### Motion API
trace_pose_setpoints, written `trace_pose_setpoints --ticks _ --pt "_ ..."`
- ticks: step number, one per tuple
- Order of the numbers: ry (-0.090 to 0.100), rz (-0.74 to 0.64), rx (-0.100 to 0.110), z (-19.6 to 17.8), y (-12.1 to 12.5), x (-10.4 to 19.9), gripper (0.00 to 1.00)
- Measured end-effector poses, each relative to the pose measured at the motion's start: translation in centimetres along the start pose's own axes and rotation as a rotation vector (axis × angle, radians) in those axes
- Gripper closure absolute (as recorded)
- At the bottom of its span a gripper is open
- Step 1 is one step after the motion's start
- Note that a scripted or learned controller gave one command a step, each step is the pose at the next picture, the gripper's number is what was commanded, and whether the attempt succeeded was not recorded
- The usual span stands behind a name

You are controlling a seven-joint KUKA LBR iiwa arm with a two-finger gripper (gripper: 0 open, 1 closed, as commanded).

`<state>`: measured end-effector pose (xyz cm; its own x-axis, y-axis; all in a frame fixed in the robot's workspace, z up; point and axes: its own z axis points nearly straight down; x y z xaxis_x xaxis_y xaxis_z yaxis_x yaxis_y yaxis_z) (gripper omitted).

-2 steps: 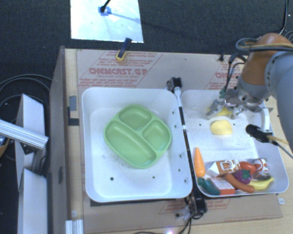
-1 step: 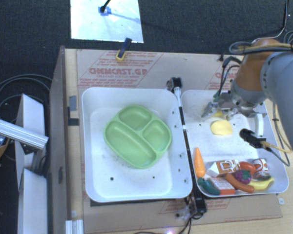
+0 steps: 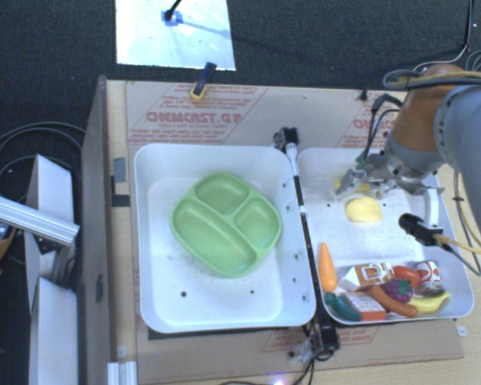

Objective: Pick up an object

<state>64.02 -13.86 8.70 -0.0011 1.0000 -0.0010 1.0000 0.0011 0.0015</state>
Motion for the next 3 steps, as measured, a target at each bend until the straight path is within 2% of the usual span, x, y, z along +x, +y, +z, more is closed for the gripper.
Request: trace_pose_setpoints --ticks 1,2,3 --pt "0.0 0.0 0.0 0.2 -1.9 1.3 0.0" --pt "0.003 -0.001 0.011 0.3 1.2 -0.9 0.0" --pt "0.001 -0.001 0.003 0.3 -2.2 1.9 0.0"
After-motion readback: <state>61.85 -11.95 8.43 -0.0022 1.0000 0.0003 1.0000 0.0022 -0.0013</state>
